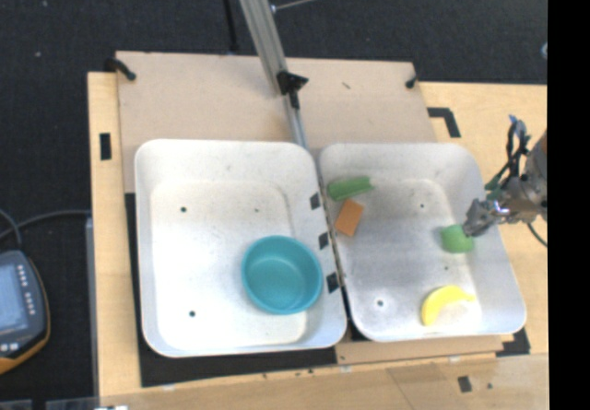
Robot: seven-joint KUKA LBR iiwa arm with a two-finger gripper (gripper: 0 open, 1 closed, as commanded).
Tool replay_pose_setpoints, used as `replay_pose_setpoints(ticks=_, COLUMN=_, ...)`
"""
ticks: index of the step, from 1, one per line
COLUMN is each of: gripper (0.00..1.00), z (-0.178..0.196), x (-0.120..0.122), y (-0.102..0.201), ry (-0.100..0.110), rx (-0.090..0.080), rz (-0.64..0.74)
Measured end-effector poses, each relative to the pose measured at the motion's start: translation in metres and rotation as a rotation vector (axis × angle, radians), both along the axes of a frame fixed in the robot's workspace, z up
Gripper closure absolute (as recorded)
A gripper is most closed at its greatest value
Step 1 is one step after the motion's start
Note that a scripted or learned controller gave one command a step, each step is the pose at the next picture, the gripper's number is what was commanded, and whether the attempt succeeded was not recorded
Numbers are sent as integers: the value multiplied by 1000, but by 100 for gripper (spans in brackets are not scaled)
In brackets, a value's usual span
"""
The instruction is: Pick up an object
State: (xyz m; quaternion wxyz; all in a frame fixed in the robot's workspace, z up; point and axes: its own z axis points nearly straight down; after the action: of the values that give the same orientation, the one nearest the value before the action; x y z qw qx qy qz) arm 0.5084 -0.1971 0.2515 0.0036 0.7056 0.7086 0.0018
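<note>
1. Likely target: the small green block (454, 239) in the right bin (406, 159), near that bin's right wall. It sits on the bin floor, not lifted.
2. Hand (479, 219) is at the right edge of the right bin, tip just beside the green block, possibly touching its upper right side. Too small and blurred to say for sure.
3. Hand state: cannot tell how wide it stands, and nothing is visibly held in it. I would not call this a grasp.
4. Progress, my read: the approach is done or nearly so; closing on the block and lifting are both left. Task not complete.
5. Other candidates in the right bin, all resting on the floor: yellow banana-shaped piece (446, 305) near the front right corner, well below the green block; orange block (348, 217) and a green oblong piece (348, 187) near the left wall, just beside each other, well apart from the hand.
6. Left bin (184, 169): a teal bowl (281, 274) upright near the front right, far from the hand.
7. Both bins sit side by side on the worktop (267, 86), walls touching or nearly so along the middle.
8. Risk, my judgement: the block is close to the bin wall, so the hand may have little room on that side and could nudge it rather than grip it.
</note>
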Motion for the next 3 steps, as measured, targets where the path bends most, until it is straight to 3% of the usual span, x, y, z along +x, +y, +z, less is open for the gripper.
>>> replay_pose_setpoints(ticks=3, gripper=100, z=-19, x=71, y=157, ry=5, rx=2, rz=2)
